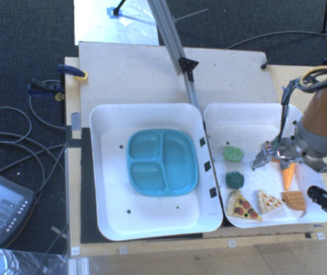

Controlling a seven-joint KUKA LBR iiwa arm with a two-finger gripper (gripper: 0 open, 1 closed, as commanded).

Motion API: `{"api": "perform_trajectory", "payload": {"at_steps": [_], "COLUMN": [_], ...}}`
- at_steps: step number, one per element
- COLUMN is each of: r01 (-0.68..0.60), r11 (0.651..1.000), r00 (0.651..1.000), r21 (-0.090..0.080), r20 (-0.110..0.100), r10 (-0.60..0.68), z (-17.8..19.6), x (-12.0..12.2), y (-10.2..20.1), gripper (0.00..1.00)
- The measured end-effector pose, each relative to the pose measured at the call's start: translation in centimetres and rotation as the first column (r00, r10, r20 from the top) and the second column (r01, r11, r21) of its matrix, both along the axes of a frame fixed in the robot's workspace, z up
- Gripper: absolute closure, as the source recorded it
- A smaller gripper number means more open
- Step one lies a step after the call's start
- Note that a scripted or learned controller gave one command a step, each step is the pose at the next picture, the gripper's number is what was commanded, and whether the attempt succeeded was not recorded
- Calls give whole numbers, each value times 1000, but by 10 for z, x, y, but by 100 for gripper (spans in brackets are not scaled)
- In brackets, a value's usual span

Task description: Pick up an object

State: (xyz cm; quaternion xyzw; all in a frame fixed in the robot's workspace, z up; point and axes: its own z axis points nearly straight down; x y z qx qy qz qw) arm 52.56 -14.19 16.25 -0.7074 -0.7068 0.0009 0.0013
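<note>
The right bin (241, 113) holds several toy foods: a light green knobbly piece (233, 153), a dark green piece (235, 180), a pizza slice (243, 205), a pale sandwich wedge (269, 201), a brown toast slice (294, 200) and an orange carrot (288, 177). My gripper (265, 156) hangs low over the right half of this bin, just left of the carrot's thick end and to the right of the light green piece. The grey and orange arm (324, 119) hides the bin's right side.
In the left bin (112, 211) a blue divided plate (162, 162) lies flat. A slanted metal pole (169, 33) crosses above the back of the bench. Cables and a handheld pendant (0, 205) lie on the floor at left.
</note>
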Motion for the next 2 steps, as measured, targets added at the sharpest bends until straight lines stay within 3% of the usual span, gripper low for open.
{"api": "perform_trajectory", "payload": {"at_steps": [1, 2], "r01": [-1, 0], "r11": [1000, 1000], "r00": [1000, 1000], "r21": [1, -1], "r20": [0, 6], "r10": [1, 0], "z": [-50, -36], "x": [-3, -1], "y": [10, 9], "gripper": [0, 100]}}
